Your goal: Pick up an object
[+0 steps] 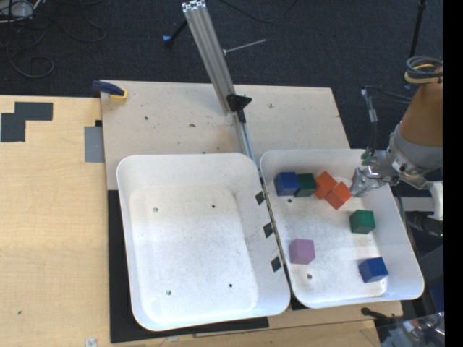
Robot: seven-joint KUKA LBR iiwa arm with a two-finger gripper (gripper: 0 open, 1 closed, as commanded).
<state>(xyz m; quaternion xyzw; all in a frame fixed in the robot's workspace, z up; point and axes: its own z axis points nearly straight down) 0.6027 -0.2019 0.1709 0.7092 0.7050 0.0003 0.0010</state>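
Camera view: the end effector [359,181] hangs low in the right bin [405,284], touching or just beside the orange blocks [332,189] on its left. Nothing is lifted yet; the pick remains. I cannot tell its grip state, since glare blurs that part.

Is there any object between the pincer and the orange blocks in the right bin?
Nothing visible does. The pincer sits just right of the two orange blocks, right beside the nearer one. The dark green block and blue block lie on their far, left side, out of the way.
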